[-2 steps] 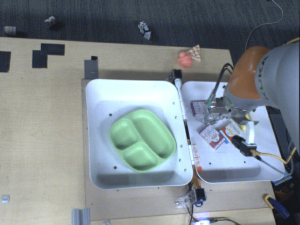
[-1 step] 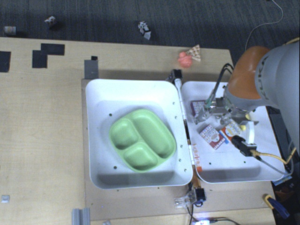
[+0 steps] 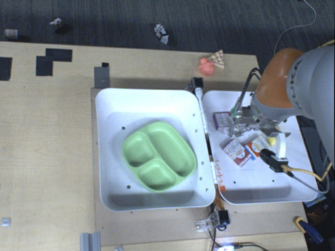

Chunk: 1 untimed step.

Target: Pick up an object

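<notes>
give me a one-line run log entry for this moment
arm: over right bin | hand: low among small packets | grasp: not confirmed | left bin: green divided plate

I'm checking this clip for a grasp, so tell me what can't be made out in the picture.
- Gripper, camera view: blurred against the clutter, so whether it holds anything is unclear.
- Small packets in the right bin: print too small to read.
- Arm: cut off by the right edge.
- Floor bits: too small to identify.
</notes>
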Tool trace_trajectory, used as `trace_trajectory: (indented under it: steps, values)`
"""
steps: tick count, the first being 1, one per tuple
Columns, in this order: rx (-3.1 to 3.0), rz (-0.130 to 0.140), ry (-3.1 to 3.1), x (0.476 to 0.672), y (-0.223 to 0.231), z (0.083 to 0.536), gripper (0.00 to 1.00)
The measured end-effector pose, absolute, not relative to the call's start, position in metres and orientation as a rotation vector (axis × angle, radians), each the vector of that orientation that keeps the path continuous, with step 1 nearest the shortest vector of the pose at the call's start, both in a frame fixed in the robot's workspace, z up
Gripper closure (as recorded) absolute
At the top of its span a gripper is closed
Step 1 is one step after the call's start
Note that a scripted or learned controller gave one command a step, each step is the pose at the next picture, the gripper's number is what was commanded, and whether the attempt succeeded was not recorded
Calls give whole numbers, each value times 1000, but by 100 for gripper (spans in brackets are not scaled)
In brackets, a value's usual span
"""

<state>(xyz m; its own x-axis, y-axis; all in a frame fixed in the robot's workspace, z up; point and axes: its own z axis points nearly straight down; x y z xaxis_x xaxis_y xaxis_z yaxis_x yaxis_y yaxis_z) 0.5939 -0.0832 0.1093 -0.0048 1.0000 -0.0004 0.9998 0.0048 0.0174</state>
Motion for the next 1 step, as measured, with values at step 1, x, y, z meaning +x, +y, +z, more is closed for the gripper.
trace_trajectory:
  steps: [1]
  values:
    - [2207, 19, 2218, 594, -83, 109, 0]
